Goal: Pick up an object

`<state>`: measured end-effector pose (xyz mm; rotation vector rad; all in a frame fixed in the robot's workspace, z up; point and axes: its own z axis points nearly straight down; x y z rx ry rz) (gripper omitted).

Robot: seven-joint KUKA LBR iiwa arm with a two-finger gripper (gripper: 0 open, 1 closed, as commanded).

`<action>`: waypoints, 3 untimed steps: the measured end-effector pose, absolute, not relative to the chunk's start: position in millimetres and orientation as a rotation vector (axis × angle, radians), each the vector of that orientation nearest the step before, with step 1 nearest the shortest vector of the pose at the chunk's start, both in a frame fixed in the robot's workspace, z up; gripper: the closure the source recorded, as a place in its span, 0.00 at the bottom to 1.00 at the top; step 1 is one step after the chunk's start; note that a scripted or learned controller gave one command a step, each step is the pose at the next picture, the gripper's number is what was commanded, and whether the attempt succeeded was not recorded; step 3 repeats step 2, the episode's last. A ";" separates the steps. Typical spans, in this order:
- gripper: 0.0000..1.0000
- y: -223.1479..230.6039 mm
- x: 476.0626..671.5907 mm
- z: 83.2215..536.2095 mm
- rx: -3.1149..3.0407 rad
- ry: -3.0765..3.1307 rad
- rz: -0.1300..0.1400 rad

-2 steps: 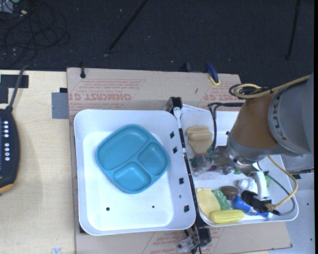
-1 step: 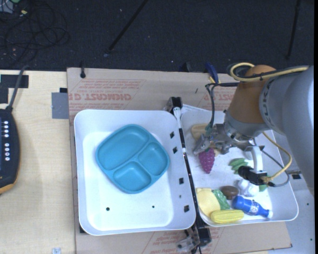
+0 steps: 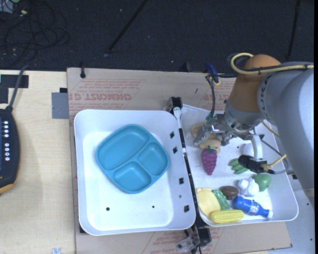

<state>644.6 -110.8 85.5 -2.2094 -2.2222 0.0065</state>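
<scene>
My gripper (image 3: 209,135) hangs low over the upper left part of the right bin (image 3: 289,208), at the end of the grey arm with its orange band (image 3: 250,89). A purple bunch of toy grapes (image 3: 209,161) lies just below it, touching or nearly touching its lower end. A pale yellowish object (image 3: 212,143) sits partly hidden under the gripper. Further toward the front lie a yellow corn cob (image 3: 226,216), a blue bottle (image 3: 250,206), a brown piece (image 3: 229,191), a yellow piece (image 3: 205,198) and green toys (image 3: 263,181).
The left bin (image 3: 90,194) holds a blue divided plate (image 3: 132,157). A ridge with black clips (image 3: 181,157) separates the two bins. A black cable and connector (image 3: 252,164) trail from the arm over the right bin. A control pendant (image 3: 0,147) rests at the far left.
</scene>
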 end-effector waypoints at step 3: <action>1.00 -86.8 591.7 93.5 -2.222 -2.208 0.005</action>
